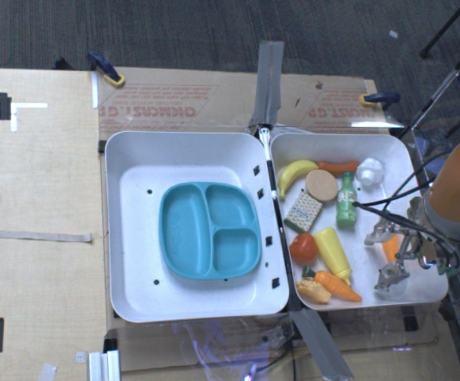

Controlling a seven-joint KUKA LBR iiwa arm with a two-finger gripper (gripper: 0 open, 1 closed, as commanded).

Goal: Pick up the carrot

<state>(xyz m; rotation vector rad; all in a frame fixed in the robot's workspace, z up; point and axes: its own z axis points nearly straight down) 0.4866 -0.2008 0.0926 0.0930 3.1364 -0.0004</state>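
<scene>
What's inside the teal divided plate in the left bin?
Nothing shows in the plate: its three compartments look bare. The bin floor beneath it is covered.

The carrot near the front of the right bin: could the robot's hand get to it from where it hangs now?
Probably yes. The carrot lies on top near the front wall, with open bin floor between it and the hand. The yellow bottle and a bread-like piece touch it, which could crowd a grasp.

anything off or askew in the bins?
Nothing spilled or damaged. The toy food is jumbled in the right bin; the carrot lies near its front edge, apart from the gripper. The teal plate sits slightly rotated in the left bin.
</scene>
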